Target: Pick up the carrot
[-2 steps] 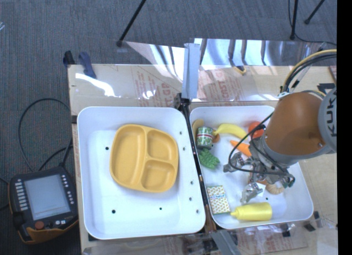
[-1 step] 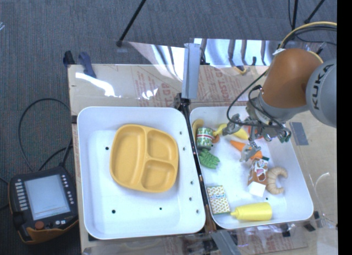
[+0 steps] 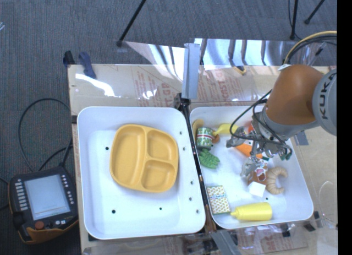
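Your two-finger metal gripper (image 3: 257, 167) hangs low inside the right-hand shallow white bin (image 3: 300, 190), beneath the grey arm's orange wrist band (image 3: 292, 95). From this slanted overhead view you cannot tell how the claw stands, because cables and the wrist crowd over it.

Just up and left of the gripper lies the carrot (image 3: 243, 149), a small orange wedge partly hidden under the wrist hardware; only its lower left end shows clearly. It sits near the middle of the right bin, and whether the claw touches it cannot be made out, so do not count it as grasped.

Close around the gripper sit other toys. A tan croissant-shaped piece (image 3: 278, 179) curls just to its right, with a small white cube (image 3: 257, 189) below it. A yellow mustard-style bottle (image 3: 253, 212) lies on its side along the bin's near edge, beside a small printed box (image 3: 218, 199). Toward the dividing wall you have a green-labelled can (image 3: 205, 136), a leafy green vegetable piece (image 3: 209, 159), and a yellow banana-like piece (image 3: 223, 129).

This clutter probably explains the steep, top-down approach: a sideways reach would likely knock neighbours.

The left white bin (image 3: 93, 204) holds a yellow three-compartment plastic plate (image 3: 144, 157), well apart from the work.
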Tool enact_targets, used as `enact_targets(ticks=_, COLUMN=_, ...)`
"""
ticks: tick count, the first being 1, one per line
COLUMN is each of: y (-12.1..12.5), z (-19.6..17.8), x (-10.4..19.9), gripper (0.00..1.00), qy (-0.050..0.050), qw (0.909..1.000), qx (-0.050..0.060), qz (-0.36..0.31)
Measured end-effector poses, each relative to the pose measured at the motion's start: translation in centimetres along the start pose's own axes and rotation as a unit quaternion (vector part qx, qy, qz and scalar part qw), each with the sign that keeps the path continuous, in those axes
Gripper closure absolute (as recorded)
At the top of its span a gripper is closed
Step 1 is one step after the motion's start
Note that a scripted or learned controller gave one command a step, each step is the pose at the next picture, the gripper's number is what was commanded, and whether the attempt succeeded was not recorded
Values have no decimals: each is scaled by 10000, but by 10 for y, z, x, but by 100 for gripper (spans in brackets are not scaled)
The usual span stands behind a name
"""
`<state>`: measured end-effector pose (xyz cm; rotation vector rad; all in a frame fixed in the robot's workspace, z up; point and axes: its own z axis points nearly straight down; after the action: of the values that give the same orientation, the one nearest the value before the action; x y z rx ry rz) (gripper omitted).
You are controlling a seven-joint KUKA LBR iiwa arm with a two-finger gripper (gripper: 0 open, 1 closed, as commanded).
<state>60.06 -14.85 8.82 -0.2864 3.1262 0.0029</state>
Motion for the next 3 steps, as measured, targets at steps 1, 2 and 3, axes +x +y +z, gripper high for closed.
enact_targets(ticks=1, y=0, z=-11, x=-2, gripper=100, qy=-20, qw=10000, qx=-3, qz=5)
enact_targets(ticks=2, y=31, z=0, x=-27, gripper=100, qy=-1, qw=9961, qx=-1, qz=887)
enact_targets(ticks=3, y=48, z=-187, x=-24, gripper=100, qy=-105, qw=9999, qx=41, qz=-79)
